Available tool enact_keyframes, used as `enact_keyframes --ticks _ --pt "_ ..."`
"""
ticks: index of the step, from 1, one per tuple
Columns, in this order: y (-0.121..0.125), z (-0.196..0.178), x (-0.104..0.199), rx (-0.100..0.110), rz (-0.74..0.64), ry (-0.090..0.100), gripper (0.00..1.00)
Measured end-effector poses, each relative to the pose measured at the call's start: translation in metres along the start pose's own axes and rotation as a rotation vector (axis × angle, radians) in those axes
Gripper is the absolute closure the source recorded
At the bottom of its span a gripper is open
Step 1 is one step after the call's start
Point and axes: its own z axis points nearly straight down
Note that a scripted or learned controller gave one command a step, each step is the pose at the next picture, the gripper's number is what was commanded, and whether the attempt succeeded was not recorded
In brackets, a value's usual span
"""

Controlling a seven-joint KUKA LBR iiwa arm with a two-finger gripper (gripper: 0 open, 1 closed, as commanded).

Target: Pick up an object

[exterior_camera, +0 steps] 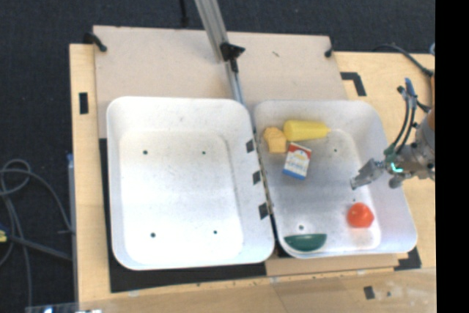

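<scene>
My gripper (377, 176) hangs over the right bin (381, 130), fingers apart and holding nothing, just above the orange ball (360, 215) there

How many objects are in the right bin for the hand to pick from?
5, all in the right bin: yellow piece and small tan block at the far side, red-and-white carton mid-bin, orange ball and green bowl near the front edge.

White bins (183, 113) hold a yellow block (304, 130), orange ball (360, 215), green bowl (305, 241).
</scene>
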Motion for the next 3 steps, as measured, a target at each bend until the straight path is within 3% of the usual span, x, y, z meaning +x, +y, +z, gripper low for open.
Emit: enact_keyframes --ticks 1,2,3 --pt "0.001 -0.002 0.0 -0.004 0.0 -0.001 0.0" --pt "-0.002 0.044 -0.01 0.002 0.004 -0.003 0.0" --pt "-0.001 0.094 -0.001 0.003 0.006 -0.002 0.0"
